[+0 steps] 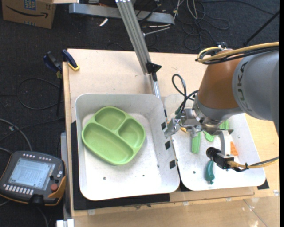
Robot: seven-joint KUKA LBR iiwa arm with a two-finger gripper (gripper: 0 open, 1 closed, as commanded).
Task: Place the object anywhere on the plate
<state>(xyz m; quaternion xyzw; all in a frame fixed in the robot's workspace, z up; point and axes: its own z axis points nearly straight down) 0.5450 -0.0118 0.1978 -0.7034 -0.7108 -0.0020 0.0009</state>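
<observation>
One arm [230,84] lettered KUKA, green plate [113,134], Amazon-marked box [29,12]

A teach pendant [31,174] lies left of the bench [111,71]; a cardboard box [29,12] behind.

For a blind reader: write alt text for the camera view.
A grey and orange robot arm hangs over the right white bin, which holds small green, teal and orange objects. A green divided plate lies in the left white bin.

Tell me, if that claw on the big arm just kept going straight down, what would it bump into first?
Probably the green stick-shaped object lying in the right bin, just below the gripper. Depth is hard to judge from this slanted view, so it might meet the bin's white floor beside it instead.
</observation>
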